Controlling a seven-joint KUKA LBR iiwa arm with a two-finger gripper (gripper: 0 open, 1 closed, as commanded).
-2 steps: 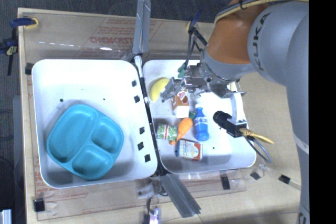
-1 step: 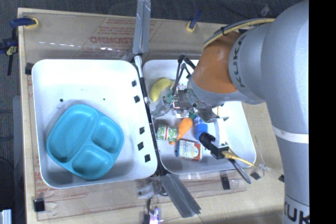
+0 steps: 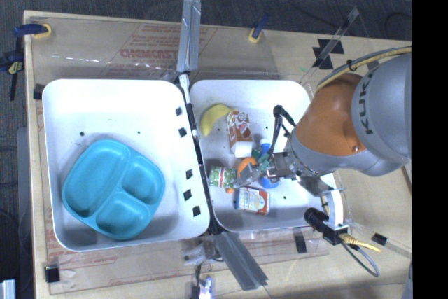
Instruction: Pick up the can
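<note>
Green-and-white, the small cylindrical can [image 3: 222, 177] is lying among clutter; the two-finger gripper [image 3: 269, 166], its opening indiscernible, is being poised nearby and should be centred across the can.

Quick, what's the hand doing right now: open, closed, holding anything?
Hand: cannot be told; it sits low among the clutter in the right bin.
</note>
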